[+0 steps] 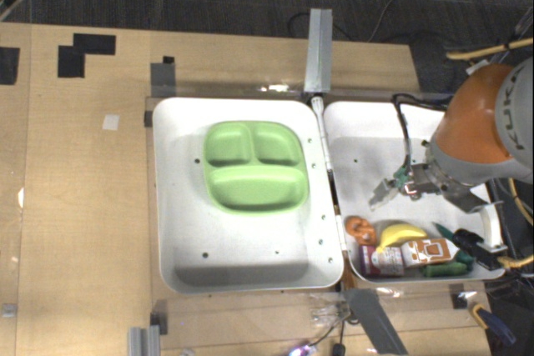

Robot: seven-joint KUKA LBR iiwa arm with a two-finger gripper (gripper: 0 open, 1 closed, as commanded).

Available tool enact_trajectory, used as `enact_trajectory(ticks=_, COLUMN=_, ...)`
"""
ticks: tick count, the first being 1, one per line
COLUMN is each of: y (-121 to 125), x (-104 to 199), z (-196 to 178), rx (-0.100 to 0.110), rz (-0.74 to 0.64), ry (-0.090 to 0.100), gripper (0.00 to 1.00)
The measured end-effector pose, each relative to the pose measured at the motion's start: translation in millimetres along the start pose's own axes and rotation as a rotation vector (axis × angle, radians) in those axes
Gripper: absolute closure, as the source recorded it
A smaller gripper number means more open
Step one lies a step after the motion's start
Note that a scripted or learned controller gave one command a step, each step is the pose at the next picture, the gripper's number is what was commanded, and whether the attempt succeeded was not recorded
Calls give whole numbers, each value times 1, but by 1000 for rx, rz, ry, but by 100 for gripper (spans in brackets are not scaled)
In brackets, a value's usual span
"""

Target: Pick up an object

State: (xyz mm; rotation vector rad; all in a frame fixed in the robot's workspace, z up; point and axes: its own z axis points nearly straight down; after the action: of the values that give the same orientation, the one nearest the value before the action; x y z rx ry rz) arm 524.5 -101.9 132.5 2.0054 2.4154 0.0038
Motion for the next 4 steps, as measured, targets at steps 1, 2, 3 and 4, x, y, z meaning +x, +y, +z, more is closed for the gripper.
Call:
enact_trajectory(ticks=1, y=-2, x=30, z=-53, rx=-2, rz=52, ry=-1, gripper=0)
enact_trajectory(ticks=2, y=-26, x=49, z=-51, rx=2, rz=178, ry=0, gripper=0)
enact_trajectory(ticks=3, y=-28, x=51, z=-52, rx=1, rz=253, ry=0, gripper=0)
enact_trajectory(ticks=4, y=-33, x=24, z=16, rx=1, rz=235, ry=0, gripper=0)
